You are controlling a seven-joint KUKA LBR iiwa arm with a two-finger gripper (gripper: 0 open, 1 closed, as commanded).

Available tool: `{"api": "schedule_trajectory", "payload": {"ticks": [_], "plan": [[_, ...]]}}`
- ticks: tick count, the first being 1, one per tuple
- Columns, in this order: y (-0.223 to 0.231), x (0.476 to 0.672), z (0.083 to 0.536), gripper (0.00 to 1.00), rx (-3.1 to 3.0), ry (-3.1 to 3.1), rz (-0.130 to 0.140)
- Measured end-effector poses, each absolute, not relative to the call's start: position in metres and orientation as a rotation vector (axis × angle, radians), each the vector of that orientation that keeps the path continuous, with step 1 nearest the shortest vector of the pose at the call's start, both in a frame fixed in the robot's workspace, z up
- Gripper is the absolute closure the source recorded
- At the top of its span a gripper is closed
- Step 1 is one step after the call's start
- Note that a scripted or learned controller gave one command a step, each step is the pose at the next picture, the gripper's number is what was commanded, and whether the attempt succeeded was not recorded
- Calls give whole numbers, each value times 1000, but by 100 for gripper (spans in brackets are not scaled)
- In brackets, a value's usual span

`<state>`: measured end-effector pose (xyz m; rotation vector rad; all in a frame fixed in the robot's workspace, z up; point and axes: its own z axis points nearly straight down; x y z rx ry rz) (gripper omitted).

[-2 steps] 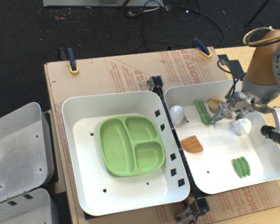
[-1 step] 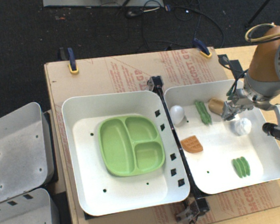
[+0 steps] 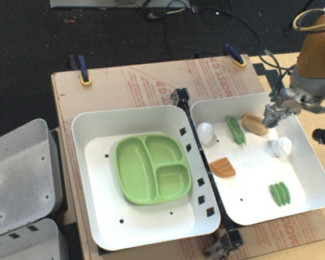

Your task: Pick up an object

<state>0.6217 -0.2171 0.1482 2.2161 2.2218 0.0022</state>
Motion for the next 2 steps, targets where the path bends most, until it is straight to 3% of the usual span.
{"api": "schedule_trajectory", "payload": {"ticks": [2], "plan": [[-222,622,240,100,2214,2221,4]]}}
